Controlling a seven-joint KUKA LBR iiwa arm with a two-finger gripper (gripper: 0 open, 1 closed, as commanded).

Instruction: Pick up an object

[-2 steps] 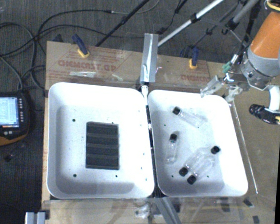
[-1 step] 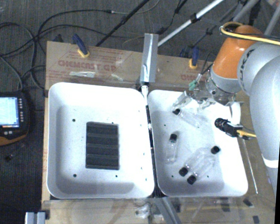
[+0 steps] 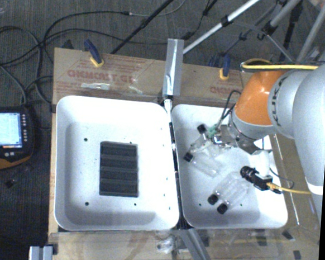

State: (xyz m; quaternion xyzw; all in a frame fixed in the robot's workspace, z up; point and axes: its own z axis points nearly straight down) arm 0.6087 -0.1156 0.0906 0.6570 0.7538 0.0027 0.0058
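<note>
Camera view, slanted down on both bins. Right bin [image 3: 279, 217] holds several clear plastic bottles with black caps. One bottle [image 3: 206, 149] lies near the bin's upper left, its caps showing at either end. A pair of bottles [image 3: 230, 192] lies lower, toward the middle, caps pointing to the bin's near edge. All are see-through against white, so outlines are faint and the exact count is uncertain.

Gripper [image 3: 221, 136] sits below the orange wrist band, over the upper part of the right bin, just beside or on the upper bottle. Jaw state: cannot tell; the wrist and cables hide it. No bottle can be seen held.

Left bin [image 3: 68, 119] carries a dark ribbed block [image 3: 118, 169] lying flat at its centre, well apart from the arm.

Judgement: the step in hand is the approach to the upper bottle. To do it well, the arm should close across the bottle's narrow width, not along its length, and centre on the body, away from the caps. A smooth round bottle may roll or squirt out. The bin's dividing wall [image 3: 172, 150] is near, so the descent should stay clear of it.
</note>
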